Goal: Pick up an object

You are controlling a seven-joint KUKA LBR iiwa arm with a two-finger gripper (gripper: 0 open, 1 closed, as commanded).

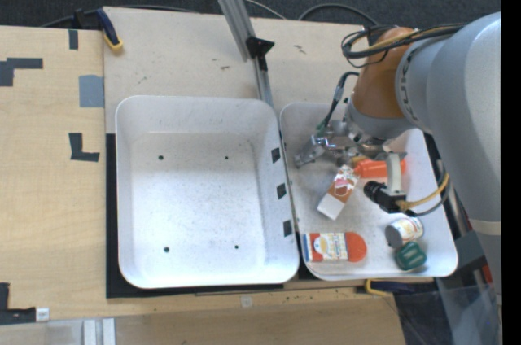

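Observation:
My gripper [310, 150] hangs over the upper left part of the right bin [440, 254], close to the wall between the two bins. Its metal fingers look spread, with nothing between them. Just to its lower right lies a small white bottle with a red label [337, 194], tilted, apart from the fingers. An orange object [371, 168] lies right of the gripper, partly under the wrist. Toward the front of the bin lie an orange and white packet [334, 247], a small tin [404, 230] and a green object [411, 257].
The left bin [134, 172] stands beside the right one, sharing a raised wall [281, 181]. A slanted metal bar [232, 2] reaches in from the top to the bins' back edge. The arm covers the right bin's upper right.

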